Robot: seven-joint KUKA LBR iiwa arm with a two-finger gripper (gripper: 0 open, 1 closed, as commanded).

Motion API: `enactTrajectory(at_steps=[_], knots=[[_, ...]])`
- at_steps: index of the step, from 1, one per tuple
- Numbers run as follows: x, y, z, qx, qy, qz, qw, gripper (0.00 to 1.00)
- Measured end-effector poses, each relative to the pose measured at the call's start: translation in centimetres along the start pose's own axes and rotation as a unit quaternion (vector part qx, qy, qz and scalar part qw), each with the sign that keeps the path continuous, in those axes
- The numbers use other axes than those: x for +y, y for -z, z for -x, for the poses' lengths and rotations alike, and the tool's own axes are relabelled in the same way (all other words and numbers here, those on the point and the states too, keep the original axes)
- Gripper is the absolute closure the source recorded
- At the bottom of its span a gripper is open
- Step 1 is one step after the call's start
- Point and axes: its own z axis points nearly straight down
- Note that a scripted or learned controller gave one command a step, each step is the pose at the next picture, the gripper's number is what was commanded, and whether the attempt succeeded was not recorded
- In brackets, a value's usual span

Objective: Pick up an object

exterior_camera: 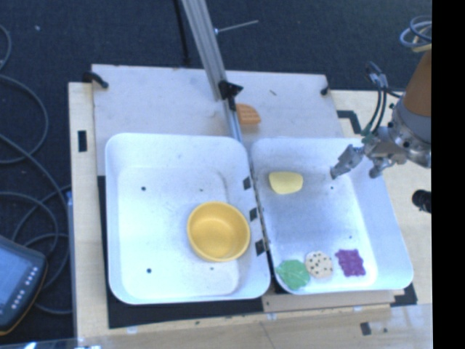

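Note:
My gripper (pixel 357 163) hangs over the upper right rim of the right bin (pixel 378 217), its two fingers spread apart with nothing between them. A pale yellow lump (pixel 285 182) lies in the right bin's upper left, well to the gripper's left. Along that bin's front edge sit a green piece (pixel 293 273), a spotted cream cookie (pixel 318 265) and a purple piece (pixel 351 262). A yellow bowl (pixel 218 230) stands upright in the left bin (pixel 138 195).
A slanted metal pole (pixel 208 53) runs from the top down to the seam between the bins. An orange object (pixel 248 115) lies on the bench behind the bins. Cables and a tablet (pixel 18 282) lie on the floor at left.

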Motion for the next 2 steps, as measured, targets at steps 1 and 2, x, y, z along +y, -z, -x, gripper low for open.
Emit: enactTrajectory(at_steps=[1, 2], knots=[[0.0, 0.0, 0.0, 0.0, 0.0, 0.0, 1.0, 0.0], [0.9, -5.7, 0.0, -0.001, -0.002, -0.003, 1.0, 0.0]])
